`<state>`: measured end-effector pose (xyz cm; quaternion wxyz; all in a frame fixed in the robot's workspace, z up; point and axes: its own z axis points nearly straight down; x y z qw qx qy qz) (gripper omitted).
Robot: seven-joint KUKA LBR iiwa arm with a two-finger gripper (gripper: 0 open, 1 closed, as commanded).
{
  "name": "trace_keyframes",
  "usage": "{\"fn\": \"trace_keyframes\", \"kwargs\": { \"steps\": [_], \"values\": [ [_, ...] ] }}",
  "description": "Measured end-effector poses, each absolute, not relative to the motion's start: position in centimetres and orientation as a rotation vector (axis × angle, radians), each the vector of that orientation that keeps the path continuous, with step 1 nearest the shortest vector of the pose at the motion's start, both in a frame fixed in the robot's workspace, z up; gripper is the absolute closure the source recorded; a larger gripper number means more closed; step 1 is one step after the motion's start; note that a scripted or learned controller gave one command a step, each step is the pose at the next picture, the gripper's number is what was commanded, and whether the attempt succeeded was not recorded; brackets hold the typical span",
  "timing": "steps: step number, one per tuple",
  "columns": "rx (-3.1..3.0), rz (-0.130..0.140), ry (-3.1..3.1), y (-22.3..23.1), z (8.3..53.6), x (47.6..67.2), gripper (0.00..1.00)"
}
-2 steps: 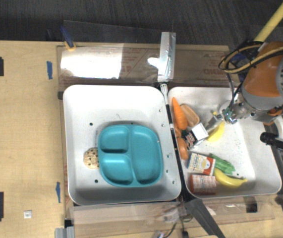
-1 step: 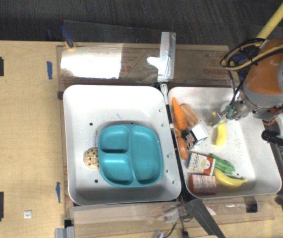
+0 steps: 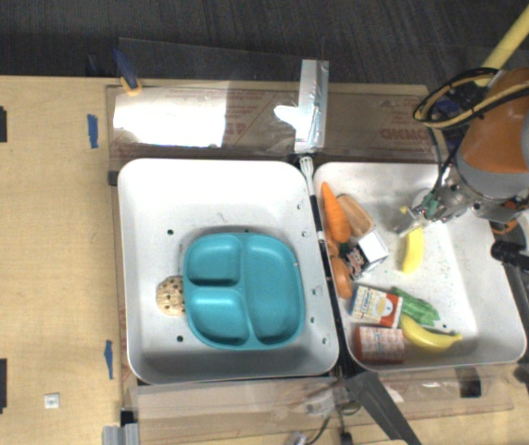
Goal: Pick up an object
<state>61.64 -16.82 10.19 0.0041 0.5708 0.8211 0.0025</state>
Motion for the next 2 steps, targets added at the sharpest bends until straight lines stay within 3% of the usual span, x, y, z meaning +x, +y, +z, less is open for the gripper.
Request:
{"fn": "trace_keyframes", "kwargs": {
  "steps": [1, 2],
  "values": [
    [2.042, 0.005, 2.386, -19.0, 8.5, 60.0, 1.0],
    [2.267, 0.007, 2.172, -8.7, 20.5, 61.7, 1.0]
  ]
}}
